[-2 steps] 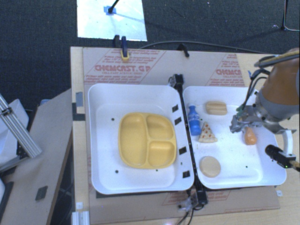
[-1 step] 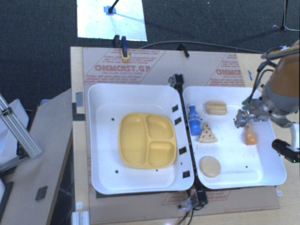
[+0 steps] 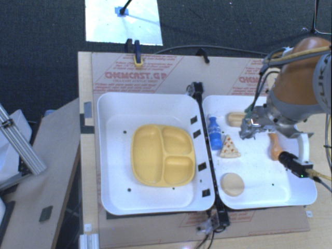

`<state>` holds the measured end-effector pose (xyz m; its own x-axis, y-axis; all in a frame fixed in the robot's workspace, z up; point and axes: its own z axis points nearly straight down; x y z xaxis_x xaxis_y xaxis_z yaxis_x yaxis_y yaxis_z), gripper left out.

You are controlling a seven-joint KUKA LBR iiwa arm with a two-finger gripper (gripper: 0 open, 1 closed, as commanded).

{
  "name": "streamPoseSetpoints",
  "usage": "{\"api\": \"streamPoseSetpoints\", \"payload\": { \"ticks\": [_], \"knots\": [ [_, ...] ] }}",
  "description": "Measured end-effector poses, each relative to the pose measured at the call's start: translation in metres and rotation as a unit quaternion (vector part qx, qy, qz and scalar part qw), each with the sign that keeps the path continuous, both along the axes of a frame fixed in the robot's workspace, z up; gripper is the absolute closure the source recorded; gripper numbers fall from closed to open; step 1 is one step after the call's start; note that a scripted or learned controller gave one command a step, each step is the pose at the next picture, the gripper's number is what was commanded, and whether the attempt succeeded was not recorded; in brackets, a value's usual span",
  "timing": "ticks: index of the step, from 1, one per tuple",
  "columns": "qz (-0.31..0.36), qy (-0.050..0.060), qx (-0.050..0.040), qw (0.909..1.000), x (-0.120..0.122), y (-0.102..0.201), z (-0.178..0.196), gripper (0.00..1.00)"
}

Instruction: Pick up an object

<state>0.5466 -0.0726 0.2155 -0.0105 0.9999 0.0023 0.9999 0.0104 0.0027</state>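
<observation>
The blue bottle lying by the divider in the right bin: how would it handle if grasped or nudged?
The blue bottle lies on its side against the divider, so a nudge would probably roll it. It looks like small hard plastic, likely light and stiff. Its smooth round body may slip sideways in a pinch.

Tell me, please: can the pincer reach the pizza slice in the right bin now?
Probably yes. The pincer hangs just right of the pizza slice, with bare bin floor between them; the blue bottle lies on the far side.

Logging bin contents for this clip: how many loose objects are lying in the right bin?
5. Blue bottle by the divider, pizza slice beside it, tan piece at the back, round bun in front, orange item under the arm, which may hide more.
</observation>
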Motion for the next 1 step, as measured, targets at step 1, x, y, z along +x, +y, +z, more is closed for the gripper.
{"api": "streamPoseSetpoints", "payload": {
  "ticks": [1],
  "knots": [
    [-0.001, 0.001, -0.0001, 1.0, -0.0059, 0.0449, 0.0009, 1.0]
  ]
}}
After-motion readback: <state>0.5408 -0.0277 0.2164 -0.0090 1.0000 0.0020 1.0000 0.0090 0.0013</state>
